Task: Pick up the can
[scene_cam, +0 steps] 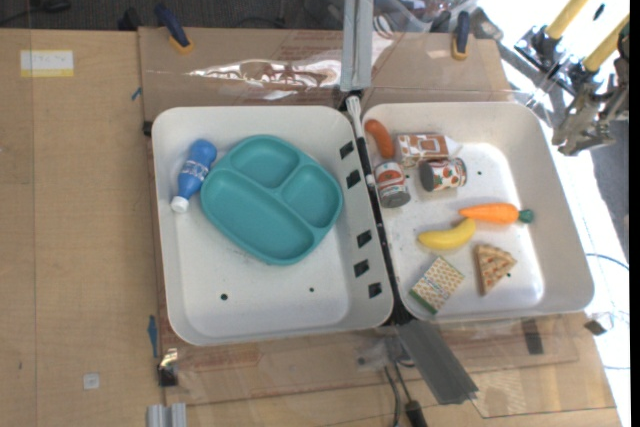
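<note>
The small red-and-white labelled metal can (390, 184) lies at the right bin's (560, 245) far left. It looks light, stiff and slippery, best pinched across its round sides. The claw's (585, 120) state cannot be told.

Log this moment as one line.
can: right bin, lying beside second can | gripper: off bin's right edge | grasp: not yet

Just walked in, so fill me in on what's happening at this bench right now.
The arm's gripper sits at the bench's far right, outside the right bin, holding nothing. The job is picking up a can; two cans lie untouched in the right bin: can by the divider and another can beside it. Around them are a sausage, a small box, a carrot, a banana, a pizza slice and a cracker. The left bin holds a teal divided plate and a blue bottle.
</note>
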`<state>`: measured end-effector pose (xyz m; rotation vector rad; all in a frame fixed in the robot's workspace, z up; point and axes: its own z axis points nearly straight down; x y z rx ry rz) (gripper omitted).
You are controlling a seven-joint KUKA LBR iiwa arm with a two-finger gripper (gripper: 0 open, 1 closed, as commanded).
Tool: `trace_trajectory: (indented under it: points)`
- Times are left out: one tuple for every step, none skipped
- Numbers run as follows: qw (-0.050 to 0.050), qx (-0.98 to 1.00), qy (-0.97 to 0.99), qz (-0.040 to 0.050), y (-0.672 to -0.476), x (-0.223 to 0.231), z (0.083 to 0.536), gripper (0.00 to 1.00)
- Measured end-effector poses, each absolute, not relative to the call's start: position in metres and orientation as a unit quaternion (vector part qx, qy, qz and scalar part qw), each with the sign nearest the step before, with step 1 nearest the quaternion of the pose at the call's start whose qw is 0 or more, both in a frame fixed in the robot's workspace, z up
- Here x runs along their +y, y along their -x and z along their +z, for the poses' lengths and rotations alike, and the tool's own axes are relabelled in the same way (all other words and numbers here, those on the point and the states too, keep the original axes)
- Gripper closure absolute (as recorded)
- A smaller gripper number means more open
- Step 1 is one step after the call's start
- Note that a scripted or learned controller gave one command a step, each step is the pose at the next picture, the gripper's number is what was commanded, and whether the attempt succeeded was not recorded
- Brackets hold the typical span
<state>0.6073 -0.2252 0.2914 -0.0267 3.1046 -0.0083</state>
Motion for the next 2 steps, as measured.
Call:
trace_trajectory:
  points:
    - [0.025, 1.0, 0.005, -0.0036, -0.609, -0.227, 0.305, 1.0]
    - [0.031, 0.999, 0.002, -0.0045, -0.61, -0.229, 0.319, 1.0]
